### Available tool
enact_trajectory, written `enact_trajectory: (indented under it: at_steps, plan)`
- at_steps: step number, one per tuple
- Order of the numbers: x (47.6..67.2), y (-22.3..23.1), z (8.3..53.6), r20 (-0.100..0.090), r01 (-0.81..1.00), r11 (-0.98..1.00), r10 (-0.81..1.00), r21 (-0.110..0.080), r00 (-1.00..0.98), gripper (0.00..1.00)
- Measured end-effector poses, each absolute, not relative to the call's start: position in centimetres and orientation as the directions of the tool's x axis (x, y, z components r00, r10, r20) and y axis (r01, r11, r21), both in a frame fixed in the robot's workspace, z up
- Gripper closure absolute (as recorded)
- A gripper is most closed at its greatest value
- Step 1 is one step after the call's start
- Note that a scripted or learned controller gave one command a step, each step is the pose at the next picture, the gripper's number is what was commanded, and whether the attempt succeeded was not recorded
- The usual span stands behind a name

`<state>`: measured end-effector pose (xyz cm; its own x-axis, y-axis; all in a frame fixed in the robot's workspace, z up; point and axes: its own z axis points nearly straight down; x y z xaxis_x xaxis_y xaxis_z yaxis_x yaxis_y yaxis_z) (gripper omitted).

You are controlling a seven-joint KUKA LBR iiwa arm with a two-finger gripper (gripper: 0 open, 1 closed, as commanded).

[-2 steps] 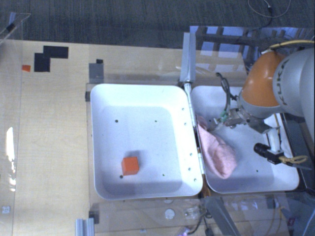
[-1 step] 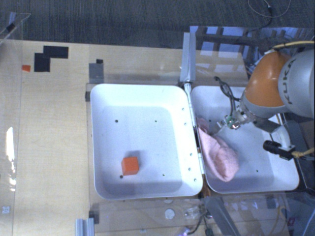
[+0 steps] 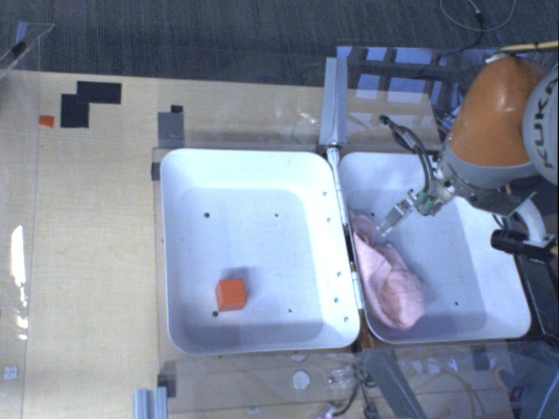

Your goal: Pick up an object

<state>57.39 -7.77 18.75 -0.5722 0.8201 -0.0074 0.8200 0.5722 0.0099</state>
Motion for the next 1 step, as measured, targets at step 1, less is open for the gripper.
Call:
enact_trajectory:
  at_steps: [1]
  plan:
    - [54.53, -6.25, 18.55, -0.005, 0.783, 0.622, 0.783, 0.006, -0.622, 0.00]
